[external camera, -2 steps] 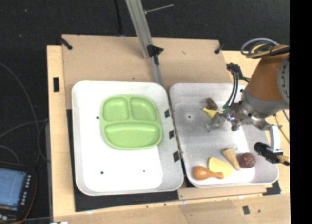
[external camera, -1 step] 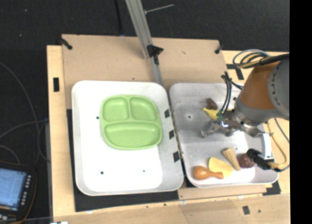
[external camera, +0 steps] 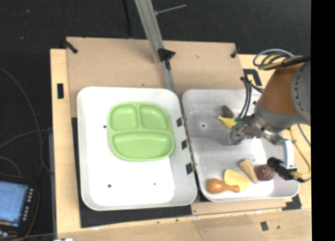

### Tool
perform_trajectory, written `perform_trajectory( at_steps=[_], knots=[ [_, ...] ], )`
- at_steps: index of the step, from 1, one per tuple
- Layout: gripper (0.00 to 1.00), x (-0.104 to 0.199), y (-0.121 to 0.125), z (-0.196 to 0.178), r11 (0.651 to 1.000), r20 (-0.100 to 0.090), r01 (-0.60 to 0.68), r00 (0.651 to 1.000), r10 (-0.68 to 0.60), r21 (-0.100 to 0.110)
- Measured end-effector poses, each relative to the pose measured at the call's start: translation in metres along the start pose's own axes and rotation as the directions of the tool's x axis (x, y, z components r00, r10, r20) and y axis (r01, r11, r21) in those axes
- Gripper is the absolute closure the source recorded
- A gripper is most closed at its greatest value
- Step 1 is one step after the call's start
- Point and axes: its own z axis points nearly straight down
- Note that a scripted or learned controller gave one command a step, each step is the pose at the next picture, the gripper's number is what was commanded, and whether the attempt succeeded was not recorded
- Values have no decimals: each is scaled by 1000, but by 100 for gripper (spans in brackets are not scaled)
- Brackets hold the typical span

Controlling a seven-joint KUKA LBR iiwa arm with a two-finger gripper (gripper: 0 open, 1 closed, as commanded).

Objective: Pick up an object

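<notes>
Your arm (external camera: 282, 98) comes in from the right, orange band over the right bin's (external camera: 207, 106) far right edge. Gripper (external camera: 235, 134) is down inside that bin, roughly mid-bin, toward the right half. You can't tell how far it's open, and nothing is clearly seen held in it.

Objects in the right bin:
- Small yellow piece (external camera: 227, 122) just beside the gripper on its upper-left, touching or nearly so. Can't tell which.
- Dark brown item (external camera: 226, 111) right behind the yellow piece, toward the back wall. They look to be in contact.
- Yellow wedge (external camera: 236, 177) near the front edge.
- Orange pear-shaped item (external camera: 220, 186) just left of the wedge, touching or overlapping it.
- Tan cone (external camera: 248, 170) just right of the wedge, with a dark brown ball (external camera: 265, 172) at its right end.

The front-edge group sits well apart from the gripper.

Left bin (external camera: 94, 182) holds a green divided plate (external camera: 141, 131), three compartments, sitting in the back half, flat.

Both bins rest side by side on the tan bench (external camera: 120, 59), inner edges touching. A grey metal pole (external camera: 149, 17) slants down from the top of the view to the back of the gap between the bins.
</notes>
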Motion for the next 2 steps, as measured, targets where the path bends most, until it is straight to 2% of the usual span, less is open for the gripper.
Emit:
perform_trajectory(
  at_steps=[2],
  knots=[
    [100, 4, 7, -102, 1000, 1, 10, 1000, -10, -4]
  ],
)
